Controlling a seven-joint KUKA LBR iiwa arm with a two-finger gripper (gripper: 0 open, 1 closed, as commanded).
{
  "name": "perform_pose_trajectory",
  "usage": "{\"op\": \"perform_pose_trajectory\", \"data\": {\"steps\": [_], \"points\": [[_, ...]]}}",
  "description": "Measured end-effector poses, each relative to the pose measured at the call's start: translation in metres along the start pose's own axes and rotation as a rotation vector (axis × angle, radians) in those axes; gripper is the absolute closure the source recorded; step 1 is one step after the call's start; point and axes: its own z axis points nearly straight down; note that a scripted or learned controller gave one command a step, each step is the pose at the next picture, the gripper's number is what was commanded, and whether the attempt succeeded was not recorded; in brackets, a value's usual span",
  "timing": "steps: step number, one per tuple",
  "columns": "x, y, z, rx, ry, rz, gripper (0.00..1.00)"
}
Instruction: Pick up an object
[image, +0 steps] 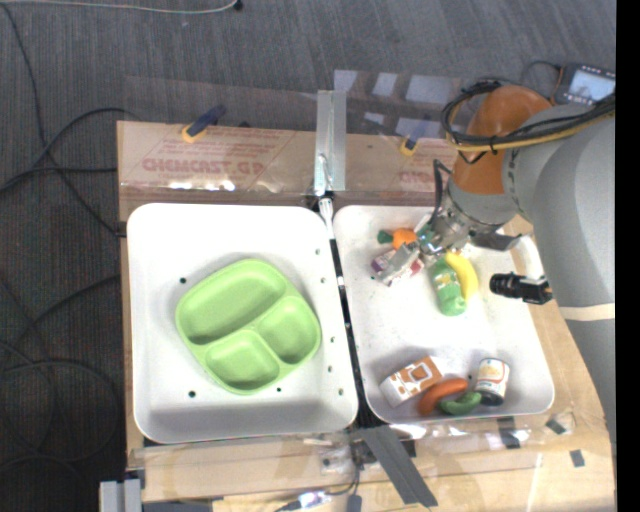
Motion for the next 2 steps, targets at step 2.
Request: {"op": "perform_pose_trajectory", "data": {"steps": [2], "points": [[0.111,0.014,-0.132,-0.052,-0.029,0.023,1.0]]}}
